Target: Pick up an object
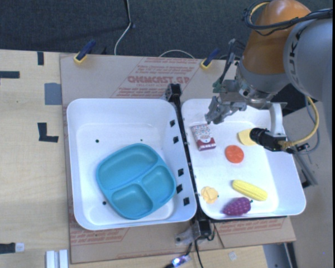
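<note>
While end effector (215,118) hovers, red carton (202,137) just below-left, apart.

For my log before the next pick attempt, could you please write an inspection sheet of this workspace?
Surface: two white bins on cardboard, side by side.
Job's things: right bin holds small carton, orange round piece, corn cob, purple grapes, two yellow pieces.
Clutter: blue divided tray in left bin.
Grippers: gripper hangs just above the carton; nothing seen between fingers.
Cables: white cable behind bins; yellow cable on arm.
Surroundings: dark backdrop, clamps at cardboard corners.
</note>
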Controlling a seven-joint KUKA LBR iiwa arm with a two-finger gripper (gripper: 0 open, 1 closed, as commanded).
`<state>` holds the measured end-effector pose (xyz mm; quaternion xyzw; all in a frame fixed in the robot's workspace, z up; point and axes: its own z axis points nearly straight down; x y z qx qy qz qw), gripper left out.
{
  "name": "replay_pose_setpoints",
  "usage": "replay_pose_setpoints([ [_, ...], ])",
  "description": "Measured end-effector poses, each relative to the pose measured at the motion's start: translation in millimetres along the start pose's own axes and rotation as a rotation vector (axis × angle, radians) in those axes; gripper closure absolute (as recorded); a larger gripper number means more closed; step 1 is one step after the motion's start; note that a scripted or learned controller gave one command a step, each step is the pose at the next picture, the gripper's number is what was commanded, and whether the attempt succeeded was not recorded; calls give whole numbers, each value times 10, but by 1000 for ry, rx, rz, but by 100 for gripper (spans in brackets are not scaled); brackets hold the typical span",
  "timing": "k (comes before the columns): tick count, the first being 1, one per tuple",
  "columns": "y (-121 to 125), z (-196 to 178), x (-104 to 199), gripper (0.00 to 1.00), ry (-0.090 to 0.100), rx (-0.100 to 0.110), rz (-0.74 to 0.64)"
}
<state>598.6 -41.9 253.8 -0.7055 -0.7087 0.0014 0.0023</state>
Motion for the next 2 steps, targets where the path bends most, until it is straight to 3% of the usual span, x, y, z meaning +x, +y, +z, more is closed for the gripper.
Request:
replay_pose_setpoints([
  [2,-273,55,1101,100,0,-1,-3],
])
